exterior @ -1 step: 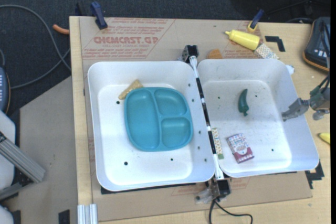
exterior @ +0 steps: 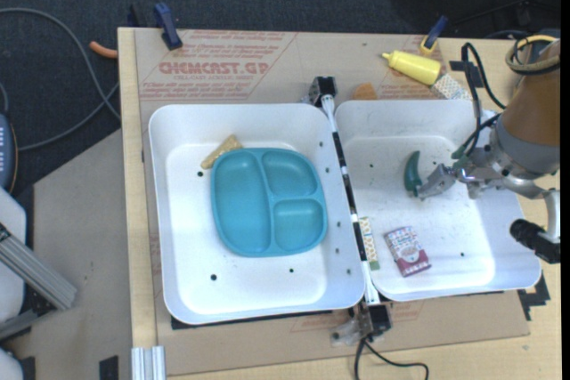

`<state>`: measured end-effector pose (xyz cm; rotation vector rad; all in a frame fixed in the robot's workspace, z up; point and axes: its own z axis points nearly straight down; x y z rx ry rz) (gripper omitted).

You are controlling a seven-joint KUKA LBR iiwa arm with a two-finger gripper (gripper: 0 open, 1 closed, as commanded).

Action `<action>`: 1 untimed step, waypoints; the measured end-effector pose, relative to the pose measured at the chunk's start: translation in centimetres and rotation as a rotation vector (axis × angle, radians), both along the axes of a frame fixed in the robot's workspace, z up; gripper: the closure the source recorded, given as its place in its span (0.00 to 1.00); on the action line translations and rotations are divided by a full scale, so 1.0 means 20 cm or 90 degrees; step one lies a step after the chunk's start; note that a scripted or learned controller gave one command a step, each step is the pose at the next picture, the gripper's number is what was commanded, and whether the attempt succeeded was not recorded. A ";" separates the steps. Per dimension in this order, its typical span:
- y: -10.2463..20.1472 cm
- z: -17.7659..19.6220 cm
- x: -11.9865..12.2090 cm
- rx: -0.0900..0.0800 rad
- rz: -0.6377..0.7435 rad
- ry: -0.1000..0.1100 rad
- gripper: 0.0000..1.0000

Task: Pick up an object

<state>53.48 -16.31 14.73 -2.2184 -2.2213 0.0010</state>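
Observation:
In the right bin (exterior: 499,273) a dark green curved object (exterior: 411,173) lies near the middle. My gripper (exterior: 435,183) comes in from the right and its tip sits right beside the green object, at its right edge; whether they touch is unclear. A small red and white packet (exterior: 407,250) lies flat lower in the same bin, apart from the gripper. The left bin (exterior: 183,267) holds a teal divided plate (exterior: 267,199), with a tan strip (exterior: 220,152) at its upper left corner.
A yellow bottle-like object (exterior: 412,64) lies on the cardboard-covered bench behind the right bin. Blue clamps (exterior: 166,25) grip the bench's far edge. The bins' shared rims (exterior: 344,191) run between them. The arm's orange band (exterior: 538,107) rises at the right.

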 end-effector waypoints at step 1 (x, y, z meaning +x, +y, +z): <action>0.15 -0.32 0.25 -0.001 0.000 -0.001 0.00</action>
